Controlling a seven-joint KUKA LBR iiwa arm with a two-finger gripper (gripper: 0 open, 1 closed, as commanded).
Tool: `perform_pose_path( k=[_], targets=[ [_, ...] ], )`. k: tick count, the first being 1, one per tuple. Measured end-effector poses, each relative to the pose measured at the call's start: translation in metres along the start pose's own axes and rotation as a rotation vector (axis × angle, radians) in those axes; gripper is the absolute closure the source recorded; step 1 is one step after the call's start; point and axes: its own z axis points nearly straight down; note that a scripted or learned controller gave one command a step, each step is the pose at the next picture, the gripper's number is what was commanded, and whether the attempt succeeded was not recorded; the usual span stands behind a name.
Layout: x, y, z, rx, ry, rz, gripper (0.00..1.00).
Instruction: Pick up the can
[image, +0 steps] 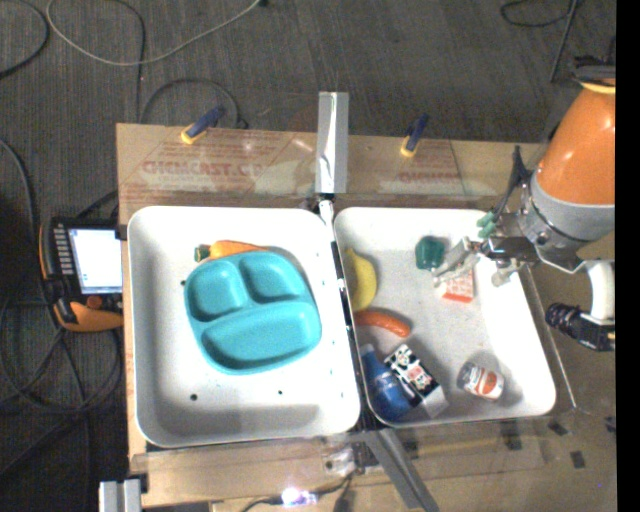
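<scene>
The can, red and white with a silver end, lies on its side near the front right corner of the right bin. My gripper hangs over the back part of that bin, reaching in from the right under the grey and orange arm. It sits just above a small red and white carton and next to a green object. The can is well apart from the gripper, toward the front of the bin.
In the right bin lie a yellow fruit, an orange-red sausage shape, a blue object and a black and white box. The left bin holds a teal divided plate with an orange item behind it.
</scene>
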Motion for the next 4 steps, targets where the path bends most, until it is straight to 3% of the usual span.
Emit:
perform_pose_path(
  k=[1, 2, 3, 4],
  targets=[
    [-0.02, 0.021, -0.101, -0.002, -0.003, 0.084, 0.0],
    [-0.044, -0.008, 0.059, 0.002, 0.0, 0.217, 0.0],
    [-0.079, -0.044, 0.178, 0.002, 0.002, 0.25, 0.0],
    [-0.089, -0.037, 0.187, -0.005, 0.02, 0.369, 0.0]
  ],
)
